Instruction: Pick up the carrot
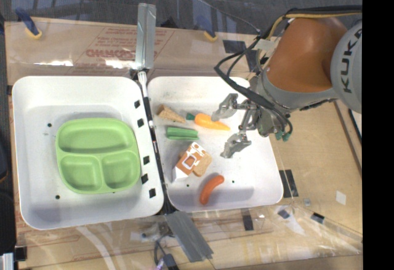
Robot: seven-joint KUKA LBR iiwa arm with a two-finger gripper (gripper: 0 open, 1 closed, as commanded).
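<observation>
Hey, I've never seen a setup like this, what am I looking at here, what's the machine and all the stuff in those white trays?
This is one camera looking down at a slant on a bench. The grey robot arm with the orange band reaches in from the right; its two-finger gripper is open and holds nothing. The right white bin contains toy food: an orange carrot with a green top, which the arm should pick up, a tan wedge, a green vegetable, an orange-and-white block and a red sausage. The left white bin holds a green divided plate.

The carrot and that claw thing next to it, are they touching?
Cannot tell. In the camera view the tool's upper finger ends right at the carrot's right side, without plain contact or gap, and the carrot is not between the fingers.
</observation>
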